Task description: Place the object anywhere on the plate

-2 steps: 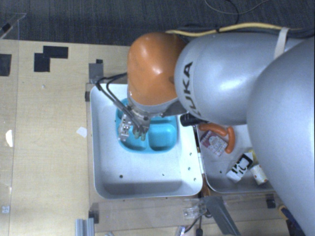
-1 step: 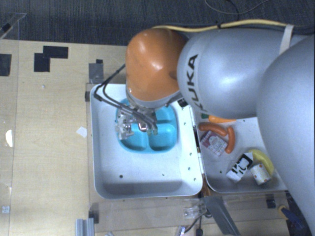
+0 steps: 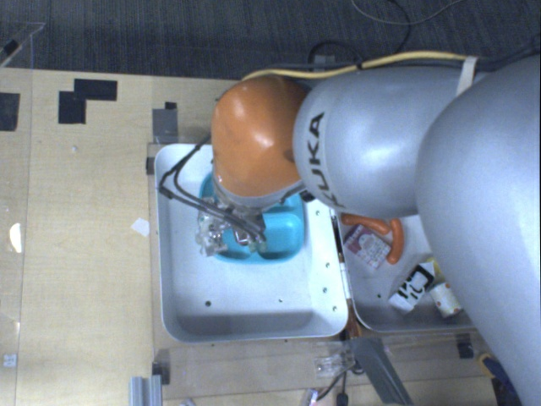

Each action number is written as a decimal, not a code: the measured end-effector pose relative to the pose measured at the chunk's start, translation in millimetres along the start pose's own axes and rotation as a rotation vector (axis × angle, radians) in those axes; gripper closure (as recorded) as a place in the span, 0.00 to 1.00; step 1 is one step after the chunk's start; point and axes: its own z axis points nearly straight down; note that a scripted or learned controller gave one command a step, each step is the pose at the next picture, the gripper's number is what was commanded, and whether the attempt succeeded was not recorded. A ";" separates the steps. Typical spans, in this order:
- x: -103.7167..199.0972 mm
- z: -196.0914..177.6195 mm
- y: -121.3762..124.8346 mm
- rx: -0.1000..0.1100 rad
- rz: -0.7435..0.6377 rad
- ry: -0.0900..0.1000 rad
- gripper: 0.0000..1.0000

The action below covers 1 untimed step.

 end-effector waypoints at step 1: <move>13.2 -31.4 2.8 0.000 -0.160 -0.002 1.00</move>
